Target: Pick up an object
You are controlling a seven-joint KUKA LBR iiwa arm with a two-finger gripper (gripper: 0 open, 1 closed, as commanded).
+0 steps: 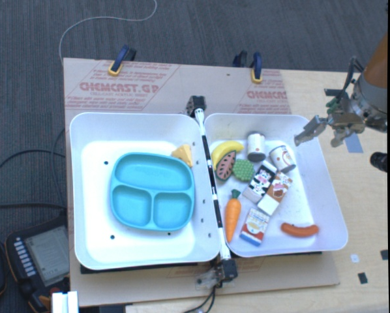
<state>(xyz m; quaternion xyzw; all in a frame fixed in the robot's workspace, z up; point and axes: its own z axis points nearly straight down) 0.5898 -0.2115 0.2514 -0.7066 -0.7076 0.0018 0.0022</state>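
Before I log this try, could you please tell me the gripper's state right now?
Gripper: open, holding nothing, above the right bin's upper right corner.

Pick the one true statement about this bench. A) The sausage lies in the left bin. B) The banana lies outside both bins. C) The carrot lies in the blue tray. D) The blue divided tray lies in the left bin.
D: the blue divided tray sits inside the left bin, while the carrot, sausage and banana all lie in the right bin.

red "chemcast gp" print, repeated, on board (123, 87).
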